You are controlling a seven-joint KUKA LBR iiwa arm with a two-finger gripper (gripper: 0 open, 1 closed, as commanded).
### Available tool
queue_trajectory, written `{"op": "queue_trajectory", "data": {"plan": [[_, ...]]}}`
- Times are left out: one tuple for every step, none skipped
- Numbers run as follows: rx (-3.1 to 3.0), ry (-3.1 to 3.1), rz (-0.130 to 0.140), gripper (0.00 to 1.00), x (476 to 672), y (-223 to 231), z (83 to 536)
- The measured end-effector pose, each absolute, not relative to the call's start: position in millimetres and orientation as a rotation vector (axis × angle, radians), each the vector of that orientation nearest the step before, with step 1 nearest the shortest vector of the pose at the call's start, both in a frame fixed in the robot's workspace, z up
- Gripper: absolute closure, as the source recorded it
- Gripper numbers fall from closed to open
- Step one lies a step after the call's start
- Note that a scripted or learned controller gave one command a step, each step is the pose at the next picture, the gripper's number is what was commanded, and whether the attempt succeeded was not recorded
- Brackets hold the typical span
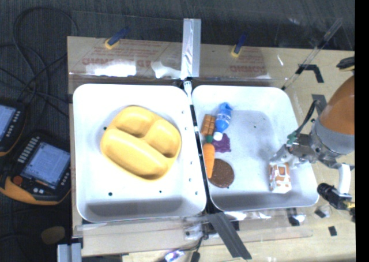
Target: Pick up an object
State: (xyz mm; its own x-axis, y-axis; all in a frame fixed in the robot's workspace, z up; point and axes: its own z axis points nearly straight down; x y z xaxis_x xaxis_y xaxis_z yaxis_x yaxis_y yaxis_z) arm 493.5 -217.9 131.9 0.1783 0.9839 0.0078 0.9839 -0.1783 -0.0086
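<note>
**Arm at right rim of right bin; finger state unreadable**

Landmark for all positions: the right bin [253, 96].

The arm [340, 119] enters over the right bin's right rim, orange band cut off by the frame edge. The gripper [297, 150] sits low at that rim, just above and right of a small white-and-orange packet [279, 176] lying on the bin floor near the front-right corner. The gripper's metal parts blur into each other against the white wall, so I cannot tell whether the claw is released or clenched, nor whether it touches the packet (nothing visibly sits between its tips).

Along the right bin's left wall, a tight cluster: a blue bottle [222, 116] tilted at the back, a brown block [207, 124] beside it, a purple item [222, 142] partly hidden under a small green-and-white piece, an orange carrot [209, 157], and a dark brown disc [222, 174] at the front. Edges overlap; exact contacts are hard to judge.

Left of the right bin, the left bin [86, 111] holds a large yellow lumpy object [140, 141] near its centre.
</note>
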Motion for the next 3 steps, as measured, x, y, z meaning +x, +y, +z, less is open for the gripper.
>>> {"op": "queue_trajectory", "data": {"plan": [[-2.399,-2.007,-0.001,0.0,493.9,-216.4,132.0],[-2.394,-2.009,-0.001,1.0,494.5,-215.4,139.8],[-2.637,-1.706,0.008,1.0,543.3,-182.0,235.8]]}}
